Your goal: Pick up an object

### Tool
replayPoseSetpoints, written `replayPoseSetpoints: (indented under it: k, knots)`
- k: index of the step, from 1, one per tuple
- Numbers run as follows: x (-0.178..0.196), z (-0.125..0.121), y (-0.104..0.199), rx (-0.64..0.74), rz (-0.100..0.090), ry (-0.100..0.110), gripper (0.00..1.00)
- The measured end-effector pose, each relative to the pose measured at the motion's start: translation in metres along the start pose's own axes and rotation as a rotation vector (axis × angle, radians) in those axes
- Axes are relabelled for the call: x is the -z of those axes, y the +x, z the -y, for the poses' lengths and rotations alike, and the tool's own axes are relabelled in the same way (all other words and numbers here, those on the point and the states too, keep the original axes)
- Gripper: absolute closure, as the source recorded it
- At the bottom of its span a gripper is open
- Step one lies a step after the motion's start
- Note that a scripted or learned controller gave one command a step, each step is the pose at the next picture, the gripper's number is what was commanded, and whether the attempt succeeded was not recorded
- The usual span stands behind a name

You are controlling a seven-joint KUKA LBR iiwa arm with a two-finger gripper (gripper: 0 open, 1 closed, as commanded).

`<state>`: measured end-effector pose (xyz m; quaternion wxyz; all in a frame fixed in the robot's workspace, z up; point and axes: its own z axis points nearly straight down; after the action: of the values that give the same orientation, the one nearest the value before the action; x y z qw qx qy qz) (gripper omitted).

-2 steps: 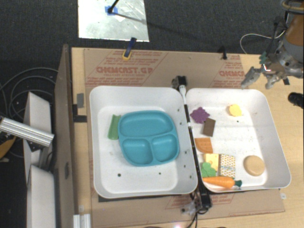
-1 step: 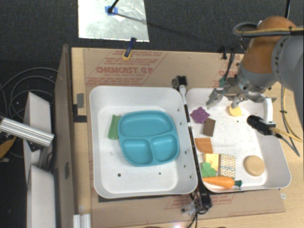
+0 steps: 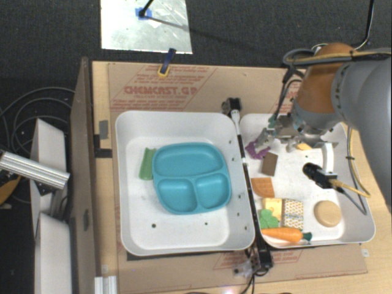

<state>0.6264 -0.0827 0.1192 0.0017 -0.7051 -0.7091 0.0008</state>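
My gripper (image 3: pixel 267 139) hangs low over the back left part of the right bin (image 3: pixel 358 216). Just left of its tip lies a small purple object (image 3: pixel 253 147), touching it or nearly so. A brown block (image 3: pixel 269 163) sits right below the gripper. Further forward in that bin are an orange cracker (image 3: pixel 263 186), a yellow cheese piece (image 3: pixel 272 208), a green piece (image 3: pixel 267 219), a striped packet (image 3: pixel 293 213), a carrot (image 3: pixel 283 234) and a round tan cookie (image 3: pixel 327 213). The view shows nothing held.
The left bin (image 3: pixel 131 164) holds a blue divided plate (image 3: pixel 191 176) with a green strip (image 3: pixel 146 163) beside its left edge. A small yellow piece (image 3: pixel 303 146) lies under the arm (image 3: pixel 343 94). The bins' shared rim runs just left of the gripper.
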Motion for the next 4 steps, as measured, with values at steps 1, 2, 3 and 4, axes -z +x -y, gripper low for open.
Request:
replayPoseSetpoints:
  k: [1,2,3,4]
  knots:
    - [-0.035,0.013,-0.017,-0.006,0.000,-0.005,0.00]
    - [-0.035,0.032,-0.004,-0.005,0.001,-0.002,0.00]
    - [-0.024,0.030,-0.004,-0.004,0.001,-0.006,1.00]
    - [0.071,0.052,0.008,-0.001,0.002,-0.013,1.00]
